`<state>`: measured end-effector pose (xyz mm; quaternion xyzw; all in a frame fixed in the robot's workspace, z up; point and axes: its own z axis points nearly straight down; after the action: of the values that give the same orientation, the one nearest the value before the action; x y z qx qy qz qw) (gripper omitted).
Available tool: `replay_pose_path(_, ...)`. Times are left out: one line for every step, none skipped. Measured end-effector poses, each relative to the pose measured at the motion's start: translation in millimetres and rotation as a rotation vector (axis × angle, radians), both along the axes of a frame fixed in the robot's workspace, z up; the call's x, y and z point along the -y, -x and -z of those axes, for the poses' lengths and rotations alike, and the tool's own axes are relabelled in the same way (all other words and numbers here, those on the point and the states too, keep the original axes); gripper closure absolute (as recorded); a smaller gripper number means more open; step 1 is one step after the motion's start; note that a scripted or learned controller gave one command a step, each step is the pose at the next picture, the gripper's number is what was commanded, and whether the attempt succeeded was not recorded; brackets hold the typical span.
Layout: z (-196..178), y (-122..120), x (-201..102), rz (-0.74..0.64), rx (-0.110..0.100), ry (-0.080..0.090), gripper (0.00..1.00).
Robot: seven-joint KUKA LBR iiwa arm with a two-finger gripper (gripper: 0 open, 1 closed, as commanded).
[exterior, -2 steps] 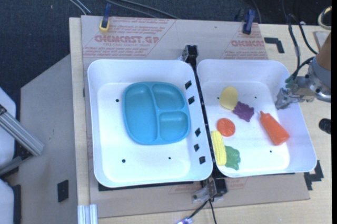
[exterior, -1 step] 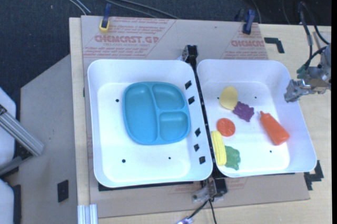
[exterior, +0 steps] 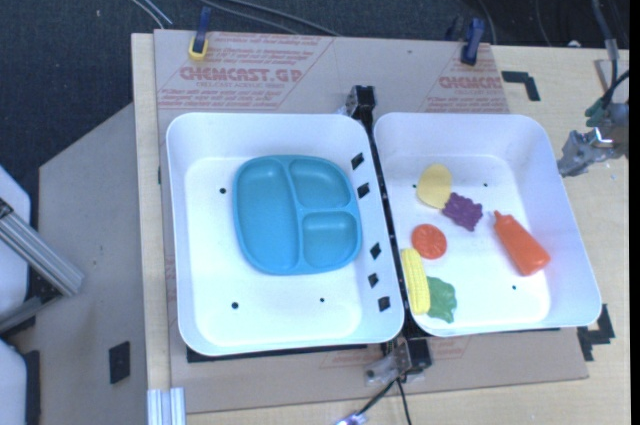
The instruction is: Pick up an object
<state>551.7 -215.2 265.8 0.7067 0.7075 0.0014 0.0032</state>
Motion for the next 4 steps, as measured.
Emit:
replay_pose_path(14.3, -10.4, -51.8, -0.005, -0.008, -0.005, 1.00)
replay_pose_path(26.9, -29.8, -107.1, -0.005, -0.008, -0.005, 1.00)
replay_pose_path(29.3, -45.8, -148.4, -0.004, -0.005, -0.003, 1.00)
replay_pose_path(41.6, -57.5, -197.9, -0.005, -0.006, -0.004, 1.00)
